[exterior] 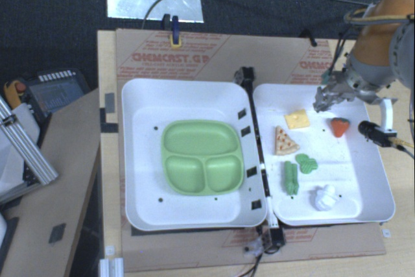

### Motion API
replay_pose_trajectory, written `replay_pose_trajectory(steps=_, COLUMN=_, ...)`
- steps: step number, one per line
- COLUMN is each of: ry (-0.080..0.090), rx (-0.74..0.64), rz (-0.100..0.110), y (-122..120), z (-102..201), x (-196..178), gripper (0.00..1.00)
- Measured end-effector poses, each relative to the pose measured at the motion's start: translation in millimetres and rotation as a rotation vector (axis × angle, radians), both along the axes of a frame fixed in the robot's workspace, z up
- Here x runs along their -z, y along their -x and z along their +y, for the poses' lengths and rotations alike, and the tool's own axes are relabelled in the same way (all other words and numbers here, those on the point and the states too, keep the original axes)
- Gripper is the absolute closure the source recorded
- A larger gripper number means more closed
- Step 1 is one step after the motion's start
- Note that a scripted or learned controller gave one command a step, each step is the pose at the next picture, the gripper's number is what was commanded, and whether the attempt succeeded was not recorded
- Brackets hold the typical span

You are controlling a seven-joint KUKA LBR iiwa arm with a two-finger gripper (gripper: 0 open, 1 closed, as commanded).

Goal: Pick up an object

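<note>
While gripper hovers, cheese lies just beside.

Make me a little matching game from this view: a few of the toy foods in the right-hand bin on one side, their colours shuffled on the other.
Things:
1. square block of toy cheese
2. triangular toy pizza slice
3. toy strawberry
4. long toy pea pod

Colours:
A. red
B. green
C. pale yellow
D. tan with reddish spots

Pairs: 1-C, 2-D, 3-A, 4-B.

All four lie in the right white bin.
</note>
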State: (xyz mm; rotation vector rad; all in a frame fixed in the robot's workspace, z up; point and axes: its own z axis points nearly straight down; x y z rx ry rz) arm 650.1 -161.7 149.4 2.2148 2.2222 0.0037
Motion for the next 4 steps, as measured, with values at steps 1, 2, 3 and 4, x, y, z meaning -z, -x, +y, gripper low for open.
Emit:
replay_pose_trajectory(steps=1, ry=0.000, rx=-0.001, rz=-0.001, y=6.3, z=6.7, x=-56.2, gripper=1.00)
replay_pose_trajectory(steps=2, ry=-0.001, rx=-0.002, rz=0.001, y=5.2, z=6.6, x=-75.5, gripper=1.00)
replay_pose_trajectory(steps=3, ry=-0.003, rx=-0.005, rz=0.005, y=22.7, z=61.6, x=-66.6, gripper=1.00)
replay_pose_trajectory(steps=4, ry=-0.003, rx=-0.006, rz=0.005, y=32.2, z=115.1, x=-63.6, gripper=1.00)
